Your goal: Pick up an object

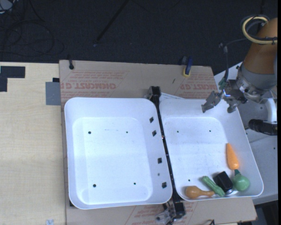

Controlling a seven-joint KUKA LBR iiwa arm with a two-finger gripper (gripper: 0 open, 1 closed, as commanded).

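**Arm poised above the right bin, nothing picked yet**

The bench (pixel 28 139) is pale wood with a brown cardboard sheet (pixel 131 81) under two shallow white bins; behind it the room is dark, with loose cables on the floor. The left bin (pixel 70 153) holds nothing. The right bin (pixel 253 163) carries all the candidates, crowded into its near right corner.

The arm (pixel 262 55) hangs over the right bin's far right corner, and the gripper (pixel 220 102) hovers there with its fingers spread and nothing between them. By my reading the step in hand is the approach: the next move calls for travel toward the near right corner, then a descent onto one item.

The orange carrot-shaped piece (pixel 232 156) lies apart along the right wall, the easiest target. The green piece (pixel 241 182), black block (pixel 223 181) and yellow-orange gourd shape (pixel 196 191) sit touching or nearly so.
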